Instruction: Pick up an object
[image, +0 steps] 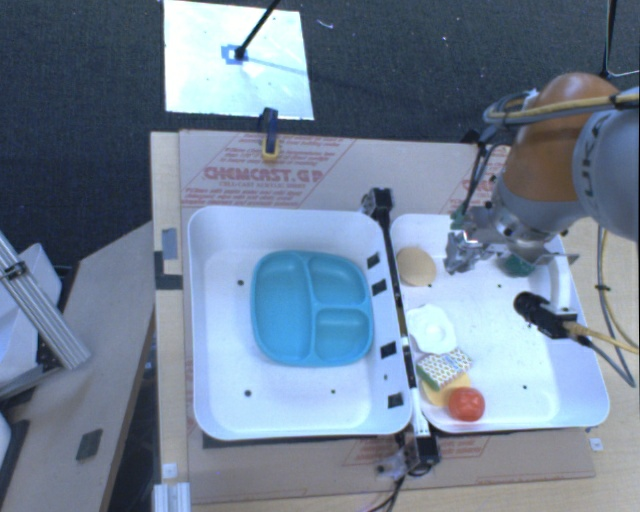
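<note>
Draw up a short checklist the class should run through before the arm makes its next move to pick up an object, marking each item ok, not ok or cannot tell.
1. Objects lie in the right bin: ok; tan round piece, fried egg toy, tomato.
2. End effector is over that bin: ok.
3. Something is held: cannot tell.
4. Nearest target, the tan round piece, lies apart from its neighbours: ok.
5. Tomato free of neighbours: not ok; it touches the checkered piece.
6. Blue divided tray sits away in the left bin: ok.

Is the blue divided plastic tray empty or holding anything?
Empty: the blue divided plastic tray shows three bare compartments, lying flat in the left white bin.
</note>
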